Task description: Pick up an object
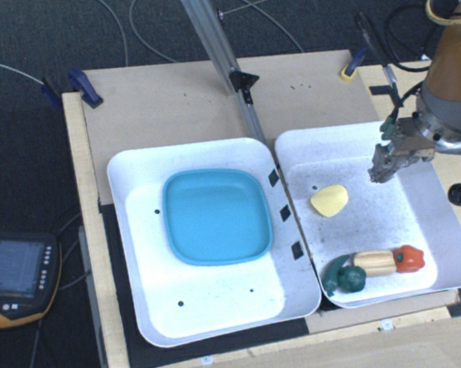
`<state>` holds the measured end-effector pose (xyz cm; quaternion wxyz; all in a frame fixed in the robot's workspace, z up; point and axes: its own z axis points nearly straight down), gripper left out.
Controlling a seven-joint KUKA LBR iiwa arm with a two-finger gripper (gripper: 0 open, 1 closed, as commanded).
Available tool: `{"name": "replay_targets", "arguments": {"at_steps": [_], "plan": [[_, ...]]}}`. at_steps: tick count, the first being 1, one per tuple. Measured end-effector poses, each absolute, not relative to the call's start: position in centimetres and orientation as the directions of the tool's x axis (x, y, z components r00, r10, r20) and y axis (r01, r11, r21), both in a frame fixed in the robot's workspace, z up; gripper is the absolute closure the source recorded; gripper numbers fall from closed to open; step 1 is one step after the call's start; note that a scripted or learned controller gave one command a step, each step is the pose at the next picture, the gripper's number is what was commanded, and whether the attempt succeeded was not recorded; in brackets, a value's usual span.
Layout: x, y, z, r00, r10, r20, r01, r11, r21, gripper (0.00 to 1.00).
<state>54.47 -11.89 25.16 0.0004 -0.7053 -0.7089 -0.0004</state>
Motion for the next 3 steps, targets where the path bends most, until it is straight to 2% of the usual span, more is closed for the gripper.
{"name": "replay_targets", "arguments": {"at_steps": [2, 3], "plan": [[58.8, -2.4, 26.1, -0.005, 1.000, 0.001, 1.000, 0.005, 0.001, 1.00], [61.0, 2.8, 24.2, -0.004, 1.000, 0.001, 1.000, 0.004, -0.001, 1.00]]}}
